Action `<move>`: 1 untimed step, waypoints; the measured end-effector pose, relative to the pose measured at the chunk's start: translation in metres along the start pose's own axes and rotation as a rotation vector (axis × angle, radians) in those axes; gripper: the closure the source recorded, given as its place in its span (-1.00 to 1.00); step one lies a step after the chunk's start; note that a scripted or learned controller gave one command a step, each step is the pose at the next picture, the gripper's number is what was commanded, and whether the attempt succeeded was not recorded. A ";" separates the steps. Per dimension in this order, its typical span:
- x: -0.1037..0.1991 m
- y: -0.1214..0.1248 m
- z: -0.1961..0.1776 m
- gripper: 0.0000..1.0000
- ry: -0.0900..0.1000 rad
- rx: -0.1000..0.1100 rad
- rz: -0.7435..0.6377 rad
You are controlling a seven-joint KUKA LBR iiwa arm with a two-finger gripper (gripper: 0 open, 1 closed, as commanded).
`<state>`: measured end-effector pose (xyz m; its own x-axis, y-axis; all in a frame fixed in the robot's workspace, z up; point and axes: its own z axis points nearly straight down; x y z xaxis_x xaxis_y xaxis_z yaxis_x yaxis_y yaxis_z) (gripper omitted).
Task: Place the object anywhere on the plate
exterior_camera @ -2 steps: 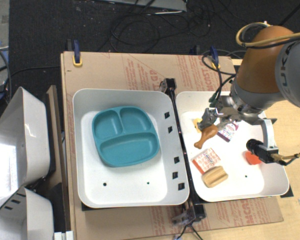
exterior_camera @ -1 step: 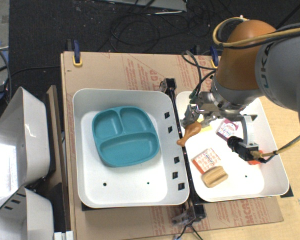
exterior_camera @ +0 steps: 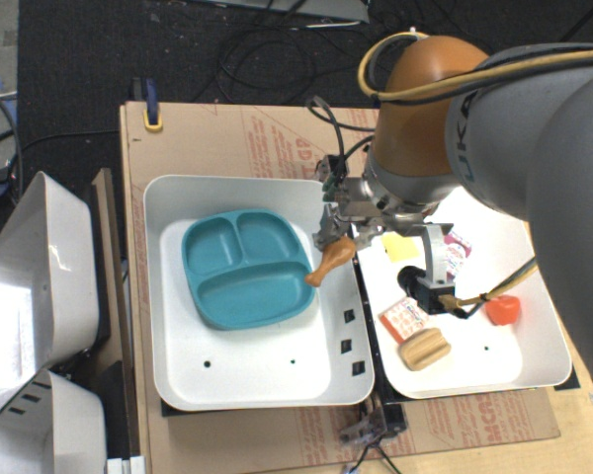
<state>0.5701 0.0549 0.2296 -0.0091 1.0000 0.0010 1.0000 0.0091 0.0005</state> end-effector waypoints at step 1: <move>0.065 0.003 -0.002 1.00 0.001 -0.001 -0.001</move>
